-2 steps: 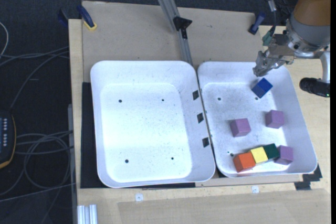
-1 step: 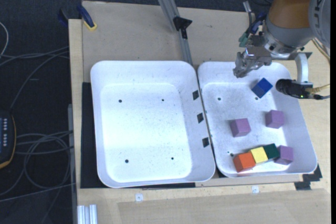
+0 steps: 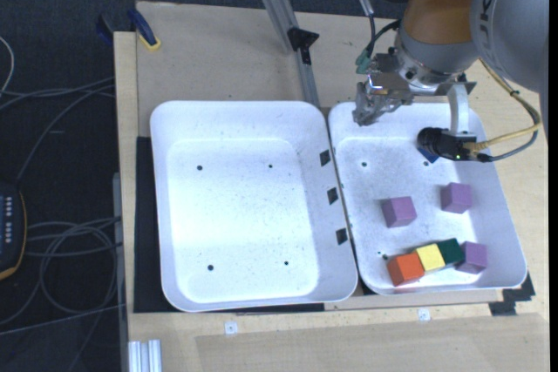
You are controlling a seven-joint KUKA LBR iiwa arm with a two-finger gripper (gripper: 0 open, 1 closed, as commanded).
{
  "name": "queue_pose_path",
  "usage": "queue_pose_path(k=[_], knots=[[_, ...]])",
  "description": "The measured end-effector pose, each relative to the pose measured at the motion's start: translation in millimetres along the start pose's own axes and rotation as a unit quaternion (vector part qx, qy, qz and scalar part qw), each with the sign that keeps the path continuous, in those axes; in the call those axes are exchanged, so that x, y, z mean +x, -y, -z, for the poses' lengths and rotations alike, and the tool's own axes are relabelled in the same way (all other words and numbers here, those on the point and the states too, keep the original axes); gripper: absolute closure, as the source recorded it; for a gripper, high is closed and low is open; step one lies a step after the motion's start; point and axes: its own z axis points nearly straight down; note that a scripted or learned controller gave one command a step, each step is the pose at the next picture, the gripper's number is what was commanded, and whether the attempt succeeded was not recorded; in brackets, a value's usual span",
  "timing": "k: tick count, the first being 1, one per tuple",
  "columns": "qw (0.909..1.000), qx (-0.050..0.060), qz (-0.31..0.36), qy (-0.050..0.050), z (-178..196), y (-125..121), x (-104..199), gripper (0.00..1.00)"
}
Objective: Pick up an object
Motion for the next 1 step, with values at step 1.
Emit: queue_pose_path(k=[1], knots=[[1.0000, 0.000, 0.000, 0.000, 0.8, -1.5, 56.0, 1.00]])
